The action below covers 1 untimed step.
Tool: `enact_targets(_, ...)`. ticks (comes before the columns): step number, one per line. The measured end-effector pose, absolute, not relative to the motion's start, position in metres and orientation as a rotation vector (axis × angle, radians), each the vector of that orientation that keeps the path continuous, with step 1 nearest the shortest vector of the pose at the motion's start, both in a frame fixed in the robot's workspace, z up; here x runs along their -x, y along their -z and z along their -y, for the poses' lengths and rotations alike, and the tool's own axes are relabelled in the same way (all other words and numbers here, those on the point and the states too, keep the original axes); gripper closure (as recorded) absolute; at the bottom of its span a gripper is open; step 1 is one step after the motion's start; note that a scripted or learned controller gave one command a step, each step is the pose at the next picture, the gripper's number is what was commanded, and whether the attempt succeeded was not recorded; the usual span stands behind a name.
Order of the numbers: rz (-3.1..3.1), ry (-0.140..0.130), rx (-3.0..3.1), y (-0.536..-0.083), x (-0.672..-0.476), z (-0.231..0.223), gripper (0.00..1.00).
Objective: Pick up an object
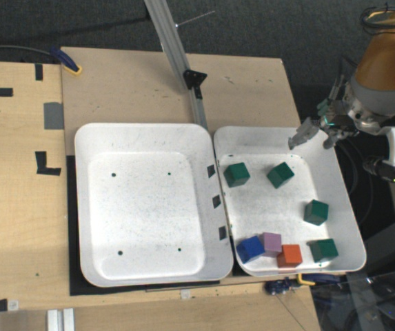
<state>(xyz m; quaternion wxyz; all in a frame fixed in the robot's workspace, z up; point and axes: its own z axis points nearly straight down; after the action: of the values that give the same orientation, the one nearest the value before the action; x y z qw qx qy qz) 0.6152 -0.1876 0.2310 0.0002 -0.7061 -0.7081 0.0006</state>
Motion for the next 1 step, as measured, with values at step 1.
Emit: enact_targets(1,2.224,-0.003,2.218,-0.231,-0.6152,0.1878,0.0)
